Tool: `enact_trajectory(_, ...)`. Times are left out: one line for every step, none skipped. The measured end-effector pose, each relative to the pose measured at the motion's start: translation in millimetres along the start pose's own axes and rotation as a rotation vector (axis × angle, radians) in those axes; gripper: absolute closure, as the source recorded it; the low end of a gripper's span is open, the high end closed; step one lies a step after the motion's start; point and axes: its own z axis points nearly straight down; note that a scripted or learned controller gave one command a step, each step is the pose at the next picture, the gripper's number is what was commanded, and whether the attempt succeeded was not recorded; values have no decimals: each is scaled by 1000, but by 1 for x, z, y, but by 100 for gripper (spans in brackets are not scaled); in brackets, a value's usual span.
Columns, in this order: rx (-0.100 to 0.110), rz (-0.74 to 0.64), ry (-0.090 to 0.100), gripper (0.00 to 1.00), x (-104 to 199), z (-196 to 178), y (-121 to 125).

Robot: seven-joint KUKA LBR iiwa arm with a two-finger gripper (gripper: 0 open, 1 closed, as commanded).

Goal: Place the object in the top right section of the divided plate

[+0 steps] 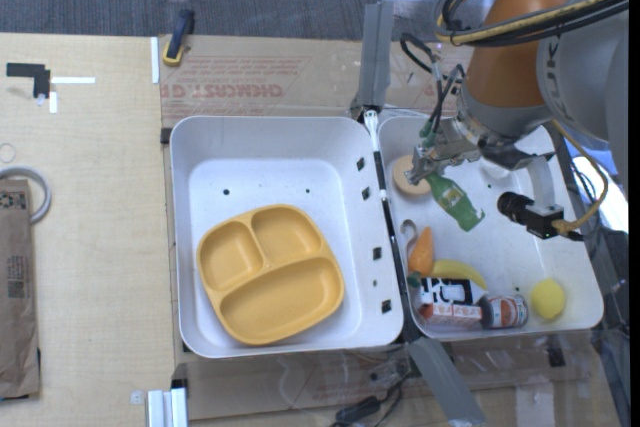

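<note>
Hovering over a green bottle (pixel 457 202), the tool (pixel 432 158) looks unreadable: grip uncertain.

The carrot (pixel 423 252) lies in the right bin (pixel 585 265) by its left wall. Just right of it is a banana (pixel 458 269); farther right, a lemon (pixel 547 299). Below it lies a sauce bottle (pixel 503 312). Far to its left, a brown paper bag (pixel 16 285).

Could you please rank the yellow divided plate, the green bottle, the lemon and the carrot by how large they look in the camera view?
1. Yellow divided plate
2. Green bottle
3. Carrot and lemon: they look too alike to rank.
</note>
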Motion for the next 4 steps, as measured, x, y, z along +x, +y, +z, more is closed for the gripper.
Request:
enact_trajectory(1, -163, 0, 100, 123, 0, -25)
enact_trajectory(-29, -191, -1, 100, 199, 80, -38)
enact_trajectory(-51, -282, -30, 100, 241, 83, -41)
enact_trajectory(-15, -207, -21, 100, 240, 85, -27)
